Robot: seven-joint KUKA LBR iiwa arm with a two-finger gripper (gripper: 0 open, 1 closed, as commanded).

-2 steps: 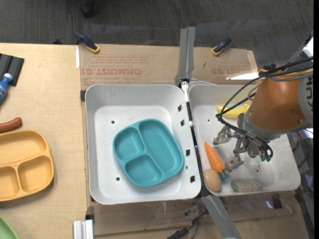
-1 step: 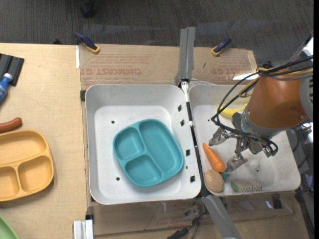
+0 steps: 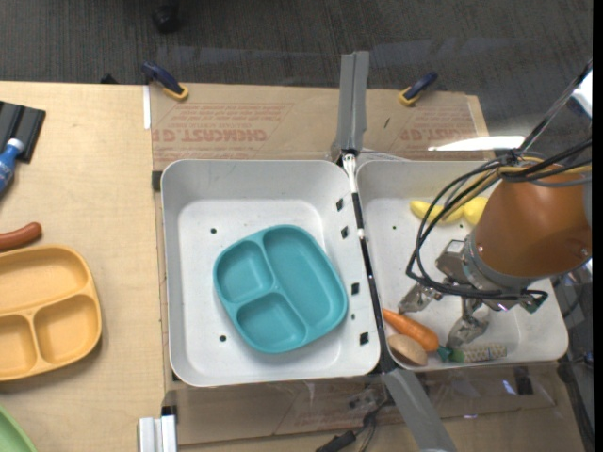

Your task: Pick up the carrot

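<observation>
The orange carrot [image 3: 411,326] lies near the front left corner of the right bin [image 3: 542,347], pointing down-right. My gripper [image 3: 441,314] hangs just above the bin floor under the orange wrist band. Its fingers are open, one fingertip [image 3: 414,300] just above the carrot's thick end and the other to the right of its tip. Nothing is between the fingers; the carrot rests on the bin floor.
A tan rounded object [image 3: 407,349], a small green piece [image 3: 452,354] and a pale brush-like item [image 3: 482,351] sit by the carrot. A yellow object [image 3: 450,211] lies at the bin's back. The left bin [image 3: 188,252] holds a teal divided plate [image 3: 280,288]. A yellow tray [image 3: 42,318] sits on the bench.
</observation>
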